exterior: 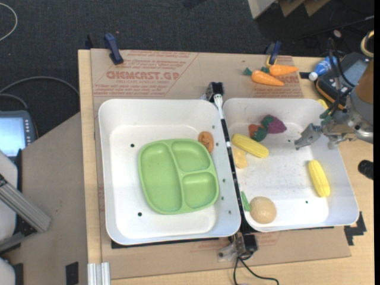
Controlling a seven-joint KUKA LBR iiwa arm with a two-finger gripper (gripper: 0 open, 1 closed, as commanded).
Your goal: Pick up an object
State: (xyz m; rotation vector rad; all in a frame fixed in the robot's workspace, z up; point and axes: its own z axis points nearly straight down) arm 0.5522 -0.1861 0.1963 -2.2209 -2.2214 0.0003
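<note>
Over at the right edge of the right bin [341, 215], the hand [310, 136] reaches in from the right, hanging above the bin's far right part with its grey fingers spread and nothing between them. Nearest to it lies a yellow corn cob [319, 178], just nearer and a little to the right, on the bin floor and apart from the fingers. To the hand's left, well apart, sit a purple and red toy vegetable [268, 126] and a second, larger corn cob [250, 145] lying at a slant. A pale yellow piece [239, 158] rests against the left wall of that bin, just beside the larger cob, and a round beige ball [262, 209] sits in the near left corner. The bench [148, 70] is a flat brown board printed with red lettering, held by blue clamps [113, 47] at its far edge, and it stands on a dark carpeted floor [119, 10]. Two orange toy carrots [270, 75] lie on the board beyond the right bin. Cables trail off the near edge of the bench. The left bin [113, 159] touches the right one along a shared side and holds a green divided tray [177, 175] with three compartments, lying flat in the middle. A small orange-brown item [206, 139] sits on the bin floor just beyond the tray's far right corner, close to the bin's right wall.
</note>
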